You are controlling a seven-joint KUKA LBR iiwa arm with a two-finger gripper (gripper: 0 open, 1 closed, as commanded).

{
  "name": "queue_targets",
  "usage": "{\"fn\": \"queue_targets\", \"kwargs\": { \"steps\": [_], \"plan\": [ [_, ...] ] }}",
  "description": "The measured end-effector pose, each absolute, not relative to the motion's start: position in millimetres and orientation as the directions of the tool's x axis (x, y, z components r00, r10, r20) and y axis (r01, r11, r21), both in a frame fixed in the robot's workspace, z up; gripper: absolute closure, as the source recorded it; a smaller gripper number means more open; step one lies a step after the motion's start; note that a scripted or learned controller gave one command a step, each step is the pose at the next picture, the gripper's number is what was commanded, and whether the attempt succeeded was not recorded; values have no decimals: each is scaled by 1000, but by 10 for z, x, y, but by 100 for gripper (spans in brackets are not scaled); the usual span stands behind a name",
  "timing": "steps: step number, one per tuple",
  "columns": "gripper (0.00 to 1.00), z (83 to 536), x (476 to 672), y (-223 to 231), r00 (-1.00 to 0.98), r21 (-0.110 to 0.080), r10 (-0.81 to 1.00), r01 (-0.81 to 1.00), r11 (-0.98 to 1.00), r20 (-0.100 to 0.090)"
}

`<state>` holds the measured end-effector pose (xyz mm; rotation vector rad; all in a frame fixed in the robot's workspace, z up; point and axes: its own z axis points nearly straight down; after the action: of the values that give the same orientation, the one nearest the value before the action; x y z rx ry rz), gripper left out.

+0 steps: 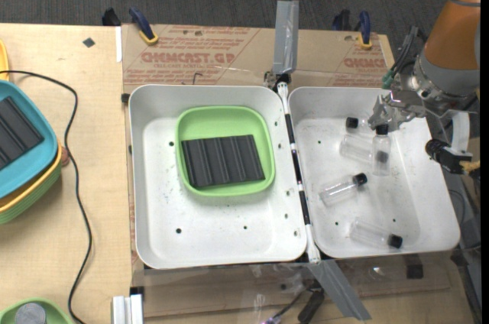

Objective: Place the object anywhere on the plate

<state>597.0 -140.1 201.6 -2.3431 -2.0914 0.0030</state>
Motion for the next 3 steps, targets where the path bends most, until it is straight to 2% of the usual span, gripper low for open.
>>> {"fn": "queue_targets", "kwargs": {
  "steps": [1,2,3],
  "plan": [
    [100,1995,5726,-1021,21,-3,1000,1000,-21,0],
    [100,1908,5720,-330,-101,-3,995,995,101,0],
    [100,2220,5796,510,-82,-3,997,997,82,-1]
  ]
}}
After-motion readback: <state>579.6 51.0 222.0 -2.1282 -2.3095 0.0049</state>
